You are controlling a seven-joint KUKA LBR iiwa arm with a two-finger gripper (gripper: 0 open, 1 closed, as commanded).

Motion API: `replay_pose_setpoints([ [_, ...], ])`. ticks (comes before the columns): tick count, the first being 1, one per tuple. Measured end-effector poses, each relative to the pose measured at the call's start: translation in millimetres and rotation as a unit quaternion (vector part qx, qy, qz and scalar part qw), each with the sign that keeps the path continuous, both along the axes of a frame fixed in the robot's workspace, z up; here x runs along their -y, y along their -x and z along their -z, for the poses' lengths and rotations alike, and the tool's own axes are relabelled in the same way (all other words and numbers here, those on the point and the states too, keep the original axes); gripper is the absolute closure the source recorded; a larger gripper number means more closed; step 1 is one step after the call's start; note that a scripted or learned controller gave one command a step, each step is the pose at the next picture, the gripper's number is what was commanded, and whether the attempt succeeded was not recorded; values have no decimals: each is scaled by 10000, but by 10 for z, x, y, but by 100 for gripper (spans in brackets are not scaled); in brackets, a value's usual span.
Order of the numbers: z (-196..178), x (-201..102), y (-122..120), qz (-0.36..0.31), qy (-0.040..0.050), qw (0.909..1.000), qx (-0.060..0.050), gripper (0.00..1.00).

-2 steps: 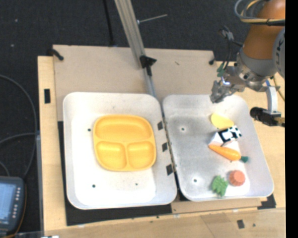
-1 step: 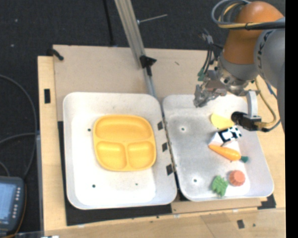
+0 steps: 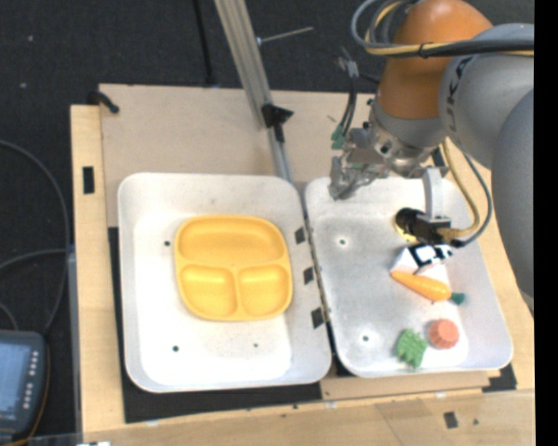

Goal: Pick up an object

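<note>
The toy carrot (image 3: 422, 285) lies at about 3 o'clock in the right bin (image 3: 353, 249), looking light, stiff and smooth; a grip across its thick middle seems safest. At 5 o'clock of it sit a red piece (image 3: 444, 334) and a green piece (image 3: 410, 347). The claw (image 3: 344, 182) hovers at the bin's 11 o'clock corner; its state I cannot tell. The yellow tray (image 3: 232, 267) fills the left bin (image 3: 149, 249).

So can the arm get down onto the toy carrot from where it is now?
Probably yes. The carrot lies in the open in the right bin, with nothing over it. The gripper hovers at that bin's far left corner, with bare floor between them.
</note>
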State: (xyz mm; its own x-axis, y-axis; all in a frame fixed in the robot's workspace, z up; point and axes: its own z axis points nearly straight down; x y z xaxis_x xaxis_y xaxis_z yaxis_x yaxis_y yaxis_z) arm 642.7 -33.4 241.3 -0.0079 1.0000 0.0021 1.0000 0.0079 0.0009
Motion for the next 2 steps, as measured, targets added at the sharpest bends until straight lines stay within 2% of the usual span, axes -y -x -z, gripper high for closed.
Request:
replay_pose_setpoints([
  [1, -2, -564, 112, 2, 0, 10000, -5, 100],
  [2, -72, -1141, 27, -3, 0, 10000, 5, 100],
])
